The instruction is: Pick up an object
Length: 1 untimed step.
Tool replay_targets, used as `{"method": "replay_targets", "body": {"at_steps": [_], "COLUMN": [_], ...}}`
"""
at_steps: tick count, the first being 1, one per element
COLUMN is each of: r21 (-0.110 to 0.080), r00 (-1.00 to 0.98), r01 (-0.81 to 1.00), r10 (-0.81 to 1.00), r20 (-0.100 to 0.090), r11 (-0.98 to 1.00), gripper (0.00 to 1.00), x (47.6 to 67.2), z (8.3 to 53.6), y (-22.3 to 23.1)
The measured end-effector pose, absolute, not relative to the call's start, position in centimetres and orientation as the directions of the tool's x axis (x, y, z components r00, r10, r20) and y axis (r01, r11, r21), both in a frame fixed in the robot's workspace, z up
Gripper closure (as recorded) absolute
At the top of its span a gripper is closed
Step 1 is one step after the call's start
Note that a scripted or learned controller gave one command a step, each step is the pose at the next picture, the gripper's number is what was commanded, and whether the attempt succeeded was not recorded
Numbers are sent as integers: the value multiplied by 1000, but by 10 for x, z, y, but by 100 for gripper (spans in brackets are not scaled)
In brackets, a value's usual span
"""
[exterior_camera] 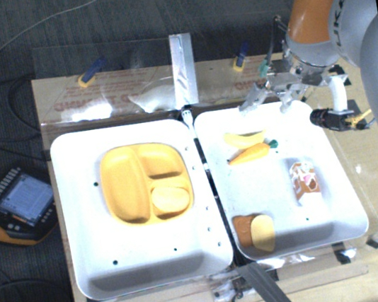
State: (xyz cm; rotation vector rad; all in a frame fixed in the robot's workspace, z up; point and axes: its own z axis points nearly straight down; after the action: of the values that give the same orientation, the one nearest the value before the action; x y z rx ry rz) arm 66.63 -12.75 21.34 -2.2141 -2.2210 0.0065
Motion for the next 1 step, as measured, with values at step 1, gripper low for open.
{"method": "replay_targets", "body": {"at_steps": [1], "r21": [6], "r00": [-66], "r01": [998], "r10": [998], "r20": [-5], "r11": [66], "gripper": [0], "x": [671], "z": [100], "y": [-117]}}
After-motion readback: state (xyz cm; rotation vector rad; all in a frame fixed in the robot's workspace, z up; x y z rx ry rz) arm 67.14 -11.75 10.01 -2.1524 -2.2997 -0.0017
